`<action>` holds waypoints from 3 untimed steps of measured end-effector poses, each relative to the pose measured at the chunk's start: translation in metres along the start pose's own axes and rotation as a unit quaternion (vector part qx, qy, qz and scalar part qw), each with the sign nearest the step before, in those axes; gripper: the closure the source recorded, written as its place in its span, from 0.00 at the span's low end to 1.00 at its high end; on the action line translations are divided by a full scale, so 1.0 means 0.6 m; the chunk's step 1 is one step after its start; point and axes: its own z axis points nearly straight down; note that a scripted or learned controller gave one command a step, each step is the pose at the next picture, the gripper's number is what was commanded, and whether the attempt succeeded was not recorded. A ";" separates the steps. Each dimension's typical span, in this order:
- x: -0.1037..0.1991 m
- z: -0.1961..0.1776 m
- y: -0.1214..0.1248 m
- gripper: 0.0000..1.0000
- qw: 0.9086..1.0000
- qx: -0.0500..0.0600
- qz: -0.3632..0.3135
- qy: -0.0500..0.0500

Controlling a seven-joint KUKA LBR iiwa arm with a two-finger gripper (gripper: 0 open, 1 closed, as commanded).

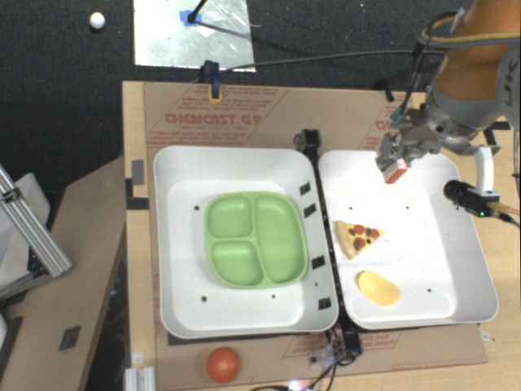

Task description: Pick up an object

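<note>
The grey two-finger gripper [396, 166] is hanging over the far part of the right shallow white bin [468, 251], its jaws closing narrowly on a small red-orange block [396, 173]. Nearer in that bin, a toy pizza slice [357, 237] is lying with its tip pointing left, beside a yellow oval piece [378, 287]. A green divided plastic tray [255, 239] is sitting in the left bin [175, 218].

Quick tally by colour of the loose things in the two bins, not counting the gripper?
Green: 1, divided plate in the left bin
Yellow: 1, oval piece in the right bin
Tan with red dots: 1, pizza slice, right bin
Total: 3
</note>
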 end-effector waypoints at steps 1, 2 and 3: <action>0.084 0.006 -0.005 1.00 1.000 0.000 -0.001 0.000; 0.169 0.042 -0.024 1.00 1.000 0.001 0.000 0.000; 0.235 0.056 -0.057 1.00 1.000 0.001 0.000 0.000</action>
